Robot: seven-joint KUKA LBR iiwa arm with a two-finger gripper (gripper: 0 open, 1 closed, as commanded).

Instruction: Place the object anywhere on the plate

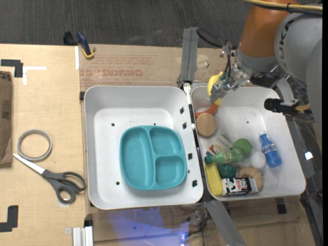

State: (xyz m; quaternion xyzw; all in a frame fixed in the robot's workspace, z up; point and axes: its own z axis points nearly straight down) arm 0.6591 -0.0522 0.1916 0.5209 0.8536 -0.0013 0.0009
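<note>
Bench with teal plate [152, 158] in left bin [97, 137]; gripper [219, 87] pinching banana [213, 83]

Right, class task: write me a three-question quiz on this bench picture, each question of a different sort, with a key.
1. True or false: the teal plate lies in the left bin as the camera view shows it.
2. Multiple choice: what lies on the wooden bench outside the bins? A) a hammer B) scissors and a tape roll C) a cup
3. Fill in: the gripper hangs over the far end of the right bin with a ______ object between its fingers.

Key: 1 true. 2 B. 3 yellow.
</note>
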